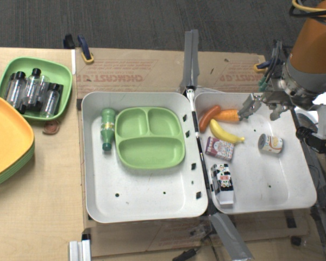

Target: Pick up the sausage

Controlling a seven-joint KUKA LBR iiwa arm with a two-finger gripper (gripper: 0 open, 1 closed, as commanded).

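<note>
The sausage (207, 117), reddish-orange and slightly curved, lies at the back left of the right bin (277, 192), close to the bin's wall. An orange carrot (227, 115) lies against its right side. My gripper (260, 109) hangs over the back of the right bin, to the right of the carrot. It is open with nothing between its fingers. Its left finger (245, 107) is near the carrot's right tip, well apart from the sausage.
A banana (226, 132), a small pink box (219, 148), a tin can (270, 143) and a black-and-white carton (223, 180) share the right bin. In the left bin (146, 194) are a green divided plate (150, 137) and a green bottle (107, 128).
</note>
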